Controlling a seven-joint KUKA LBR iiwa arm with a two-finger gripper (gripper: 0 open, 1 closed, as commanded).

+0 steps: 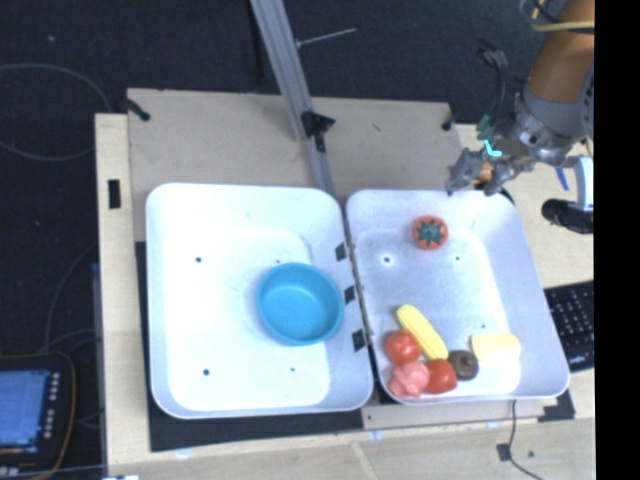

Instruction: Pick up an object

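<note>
Tool [478, 176] position: hanging at the far right corner of the right bin [500, 230], over its upper rim, below the grey arm [548, 118] with its orange band. Whether it is spread or drawn together cannot be told from this slanted view; nothing shows gripped in it.

Nearest to the tool is a small orange-red fruit with a green top [430, 232], lying just below and slightly left of it on the bin floor, apart from everything else. Much farther from the tool, along the near edge of the same bin, sits a cluster: a yellow banana [423, 331] lying at a slant, a red tomato [402, 347] touching its left side, a pink piece [408, 379] in the near corner, a second red piece [441, 375] beside it, a small brown ring [464, 364] next to that, and a pale yellow block [496, 348] at the cluster's right end.

Well to the tool's left and nearer the camera, the left bin [200, 228] holds a blue bowl [299, 303], upright, near the wall shared with the right bin. Both bins rest side by side on the counter [380, 118].
</note>
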